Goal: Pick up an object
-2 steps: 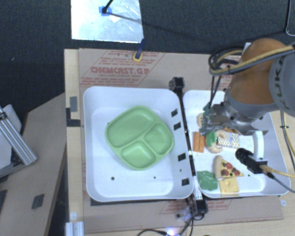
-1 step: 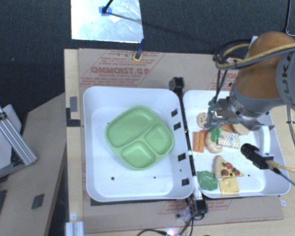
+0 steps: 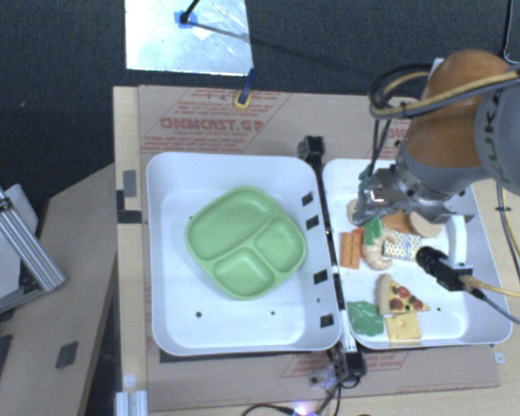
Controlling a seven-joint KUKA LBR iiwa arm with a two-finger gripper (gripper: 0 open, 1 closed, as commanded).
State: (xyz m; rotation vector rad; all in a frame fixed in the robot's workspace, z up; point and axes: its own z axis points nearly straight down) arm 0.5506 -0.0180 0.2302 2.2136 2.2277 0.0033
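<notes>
The hand point(image 3: 369, 208) is low in the right bin point(image 3: 485, 315) over small toy foods; I cannot tell its state. Just beneath lie a green piece point(image 3: 373, 230) and an orange slab point(image 3: 351, 249): likely light, stiff, slippery plastic, best pinched across the narrow sides

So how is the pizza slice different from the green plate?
The pizza slice is small, pointed, tan with red dots; the green plate is big, rounded, plain light green with three compartments. The pizza slice lies among other toy foods in the right bin; the green plate sits alone in the left bin. Both lie flat.
</notes>
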